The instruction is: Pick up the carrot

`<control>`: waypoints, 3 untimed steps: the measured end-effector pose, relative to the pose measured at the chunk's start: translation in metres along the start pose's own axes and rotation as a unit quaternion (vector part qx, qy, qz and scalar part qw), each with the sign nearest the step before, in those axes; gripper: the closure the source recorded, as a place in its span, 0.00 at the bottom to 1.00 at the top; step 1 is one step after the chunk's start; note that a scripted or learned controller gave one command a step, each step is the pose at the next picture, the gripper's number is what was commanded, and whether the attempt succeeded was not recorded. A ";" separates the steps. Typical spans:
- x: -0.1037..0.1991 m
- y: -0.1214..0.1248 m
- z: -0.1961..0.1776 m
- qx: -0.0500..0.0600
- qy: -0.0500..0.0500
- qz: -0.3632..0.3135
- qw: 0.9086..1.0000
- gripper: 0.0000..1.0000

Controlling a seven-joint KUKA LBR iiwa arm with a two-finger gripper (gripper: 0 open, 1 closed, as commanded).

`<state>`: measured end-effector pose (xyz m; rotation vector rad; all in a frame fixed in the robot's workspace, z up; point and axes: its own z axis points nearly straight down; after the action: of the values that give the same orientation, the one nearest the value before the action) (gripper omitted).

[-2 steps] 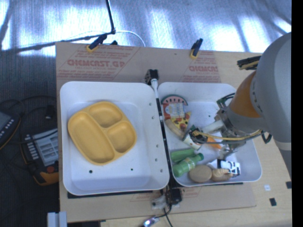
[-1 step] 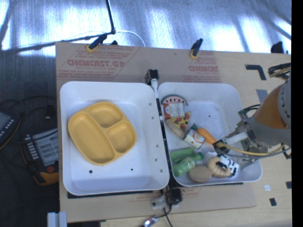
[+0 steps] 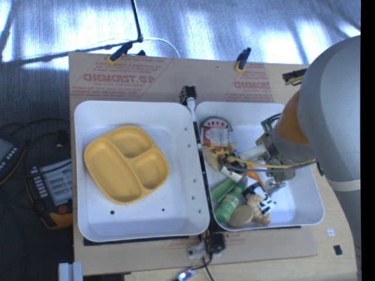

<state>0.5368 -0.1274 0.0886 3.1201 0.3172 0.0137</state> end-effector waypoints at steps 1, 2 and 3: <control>0.025 0.022 0.001 0.004 -0.004 0.000 1.000 0.00; -0.030 -0.024 0.000 -0.001 0.000 -0.007 1.000 0.00; -0.042 -0.039 -0.001 -0.003 0.003 -0.003 1.000 0.00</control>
<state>0.4879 -0.0980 0.0889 3.1128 0.3268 0.0227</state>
